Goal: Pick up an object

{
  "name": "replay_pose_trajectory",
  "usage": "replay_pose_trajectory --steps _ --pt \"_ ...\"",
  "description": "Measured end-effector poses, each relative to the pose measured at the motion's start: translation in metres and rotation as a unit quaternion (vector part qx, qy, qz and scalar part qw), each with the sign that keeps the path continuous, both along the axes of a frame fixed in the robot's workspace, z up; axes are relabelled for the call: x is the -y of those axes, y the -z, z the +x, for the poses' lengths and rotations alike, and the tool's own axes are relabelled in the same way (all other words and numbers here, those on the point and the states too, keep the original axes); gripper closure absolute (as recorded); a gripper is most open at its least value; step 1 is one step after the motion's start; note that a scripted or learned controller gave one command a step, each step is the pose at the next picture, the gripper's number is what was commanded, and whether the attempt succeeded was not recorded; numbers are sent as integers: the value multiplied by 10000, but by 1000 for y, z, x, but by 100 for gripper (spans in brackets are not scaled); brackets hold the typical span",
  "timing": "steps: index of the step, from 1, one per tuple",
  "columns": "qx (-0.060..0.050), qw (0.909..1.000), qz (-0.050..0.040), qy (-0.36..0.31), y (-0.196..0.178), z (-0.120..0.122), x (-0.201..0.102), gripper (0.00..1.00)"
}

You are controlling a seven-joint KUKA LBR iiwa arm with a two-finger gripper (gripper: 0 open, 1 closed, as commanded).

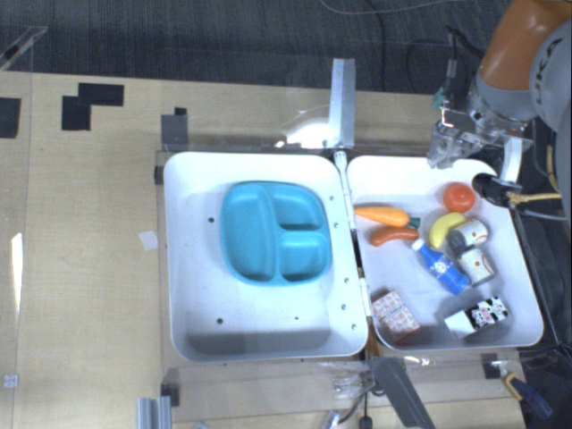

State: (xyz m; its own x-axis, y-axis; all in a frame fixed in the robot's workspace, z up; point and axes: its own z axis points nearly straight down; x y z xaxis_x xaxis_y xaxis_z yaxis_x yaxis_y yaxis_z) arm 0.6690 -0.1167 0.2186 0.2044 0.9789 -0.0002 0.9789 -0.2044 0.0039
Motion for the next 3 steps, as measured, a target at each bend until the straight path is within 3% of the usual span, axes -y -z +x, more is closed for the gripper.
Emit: replay_pose_trajectory --steps 1,2,3 --pt "-9 9912 -4 -1324 -3 0 15 100" --pt "5 9580 -9 -2869 -34 1 -49 100" --pt "6 9546 -8 -2977 -97 0 -80 100"
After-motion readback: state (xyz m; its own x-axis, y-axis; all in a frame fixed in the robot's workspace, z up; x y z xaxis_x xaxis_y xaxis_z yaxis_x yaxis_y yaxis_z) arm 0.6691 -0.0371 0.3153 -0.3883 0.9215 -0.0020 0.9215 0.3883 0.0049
